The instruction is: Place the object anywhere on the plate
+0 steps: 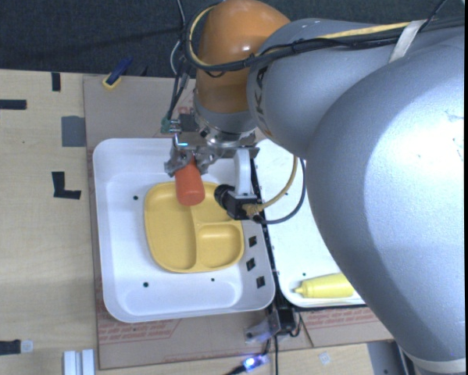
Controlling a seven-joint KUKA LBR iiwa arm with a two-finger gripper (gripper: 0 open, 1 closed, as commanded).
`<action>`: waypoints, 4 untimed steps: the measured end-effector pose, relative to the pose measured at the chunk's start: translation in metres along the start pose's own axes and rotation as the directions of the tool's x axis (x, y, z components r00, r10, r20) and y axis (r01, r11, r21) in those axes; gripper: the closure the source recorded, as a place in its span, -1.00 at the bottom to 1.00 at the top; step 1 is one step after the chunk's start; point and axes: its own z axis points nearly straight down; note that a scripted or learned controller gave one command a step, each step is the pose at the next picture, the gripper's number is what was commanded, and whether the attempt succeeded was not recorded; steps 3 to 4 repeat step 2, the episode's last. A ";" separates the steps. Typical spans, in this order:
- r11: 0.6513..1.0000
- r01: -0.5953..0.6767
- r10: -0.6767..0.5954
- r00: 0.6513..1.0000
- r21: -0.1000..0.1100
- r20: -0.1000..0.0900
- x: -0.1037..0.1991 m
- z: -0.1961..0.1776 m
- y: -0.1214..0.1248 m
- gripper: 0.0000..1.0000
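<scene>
**Orange-red cylinder hangs over the yellow plate's far rim**

Closest to me, at the bench's front edge, the right bin [312,299] holds a yellow squeeze bottle [326,287] lying on its side, its tip pointing toward the left bin [112,233]; most of that right bin is covered by the big grey arm [390,170] sweeping in over it. The left bin sits on a sheet of brown cardboard [93,116]. In it lies the yellow plate [188,237], a divided one with one large compartment on the left and smaller ones on the right, set a little toward the bin's right side. Farther back, an orange-red cylinder [190,184] stands over the plate's far edge. The gripper [188,161] comes down from the orange wrist band onto the cylinder's top, its fingers pinching it on either side. Whether the cylinder's base touches the plate, I cannot tell. Beyond, a blue-and-yellow object [117,71] lies at the bench's back edge.
</scene>
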 end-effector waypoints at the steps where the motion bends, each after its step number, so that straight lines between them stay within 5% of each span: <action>1: 1.000 -0.002 0.002 1.000 0.001 0.001 0.042 0.003 0.011 1.00; 2: 1.000 -0.004 0.004 1.000 0.002 0.003 0.040 0.003 0.011 -1.00; 4: 1.000 -0.004 0.004 1.000 0.002 0.003 0.040 0.003 0.011 -1.00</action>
